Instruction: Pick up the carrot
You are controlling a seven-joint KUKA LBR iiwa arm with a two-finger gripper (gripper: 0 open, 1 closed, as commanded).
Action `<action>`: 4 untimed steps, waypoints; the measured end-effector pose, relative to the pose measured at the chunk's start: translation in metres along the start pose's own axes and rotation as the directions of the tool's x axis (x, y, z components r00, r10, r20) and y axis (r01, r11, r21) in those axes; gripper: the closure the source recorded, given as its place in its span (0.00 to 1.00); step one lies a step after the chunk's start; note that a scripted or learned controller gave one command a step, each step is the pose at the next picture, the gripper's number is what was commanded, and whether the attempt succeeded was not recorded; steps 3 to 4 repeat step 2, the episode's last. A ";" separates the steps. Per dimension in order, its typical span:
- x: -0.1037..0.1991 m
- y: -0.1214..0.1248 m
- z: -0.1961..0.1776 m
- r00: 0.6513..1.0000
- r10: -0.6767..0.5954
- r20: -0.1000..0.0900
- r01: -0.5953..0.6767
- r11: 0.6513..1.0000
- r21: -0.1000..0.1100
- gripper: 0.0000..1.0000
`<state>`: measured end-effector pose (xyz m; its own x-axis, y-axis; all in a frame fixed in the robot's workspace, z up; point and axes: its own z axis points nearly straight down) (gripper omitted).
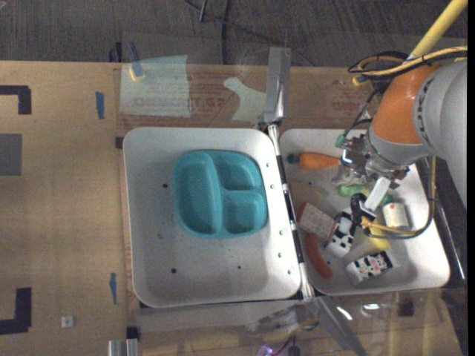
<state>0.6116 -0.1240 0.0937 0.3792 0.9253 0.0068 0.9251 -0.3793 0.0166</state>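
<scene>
The carrot [319,161] lies on its side at the back left of the right bin [423,273], orange, with a small green tip pointing towards the divider between the bins. My gripper [350,170] hangs low over the bin just to the right of the carrot's thick end, close to it or touching it. The wrist and its cables hide the gripper's tips. Nothing shows that the carrot is lifted; it appears to rest on the bin floor.
The left bin [148,258] holds a teal divided plate [220,193]. In the right bin, in front of the gripper, lie a red sausage [318,256], a pinkish card [315,219], two black-and-white toys [341,236], a yellow piece [378,233], a white cylinder [395,215] and a green item [347,190].
</scene>
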 end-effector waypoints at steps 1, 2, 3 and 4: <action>0.042 0.044 0.000 0.901 0.434 0.016 -0.434 0.901 0.009 1.00; 0.009 0.003 -0.049 0.967 0.254 0.012 -0.255 0.967 0.020 1.00; 0.009 0.003 -0.049 0.967 0.254 0.012 -0.255 0.967 0.020 1.00; 0.009 0.003 -0.049 0.967 0.254 0.012 -0.255 0.967 0.020 1.00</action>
